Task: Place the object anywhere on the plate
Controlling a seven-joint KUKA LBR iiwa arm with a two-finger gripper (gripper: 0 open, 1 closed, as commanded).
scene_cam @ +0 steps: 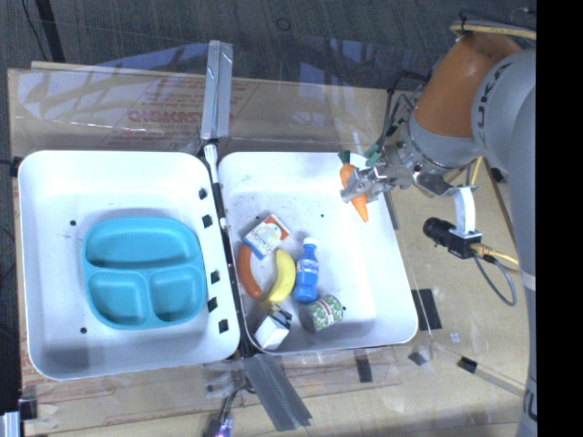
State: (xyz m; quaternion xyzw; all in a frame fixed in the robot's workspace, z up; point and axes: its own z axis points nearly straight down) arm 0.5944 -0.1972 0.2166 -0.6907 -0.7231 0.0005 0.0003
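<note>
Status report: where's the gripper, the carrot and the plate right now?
Gripper at right bin's far edge, carrot between its fingers. Blue plate in left bin.

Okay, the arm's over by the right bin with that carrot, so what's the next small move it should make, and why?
Probably carry it left toward the blue plate. The gripper sits at the right bin's upper right edge with the orange carrot apparently between its fingers, and the plate lies in the left bin, across the divider. Lifting a little first seems wise, to clear the bin walls.

No text is legible: faint red lettering on the desk (173, 115) beyond the left bin (46, 176) is too blurred to read.
</note>
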